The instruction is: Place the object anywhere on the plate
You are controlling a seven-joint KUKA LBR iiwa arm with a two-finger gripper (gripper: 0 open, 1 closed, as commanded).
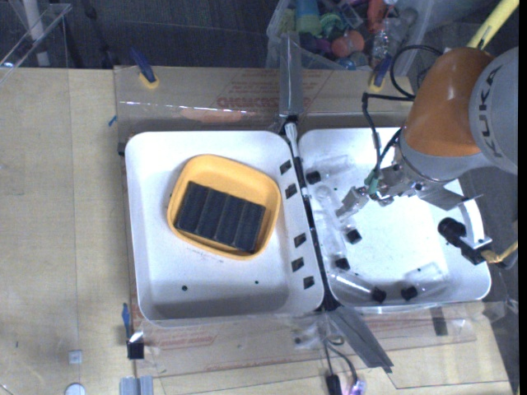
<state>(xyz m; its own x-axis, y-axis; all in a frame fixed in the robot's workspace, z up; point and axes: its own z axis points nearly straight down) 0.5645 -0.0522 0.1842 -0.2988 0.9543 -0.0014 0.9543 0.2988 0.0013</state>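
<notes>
Grey arm (461, 105) with its orange band reaches in from the right over the right bin (473, 282), while the dark ridged block (222, 216) already lies on the yellow plate (268, 189).

Largest to smallest: the two white bins sit side by side on the bench, the left bin (152, 220) bearing the plate near its middle. The block rests flat inside the plate, tilted a little, touching its floor and well apart from the arm. The gripper (352, 202) hangs over the far left part of the right bin, near the divider; whether it is apart or together I cannot tell. Far behind, a clear box (346, 15) holds coloured toys.
</notes>
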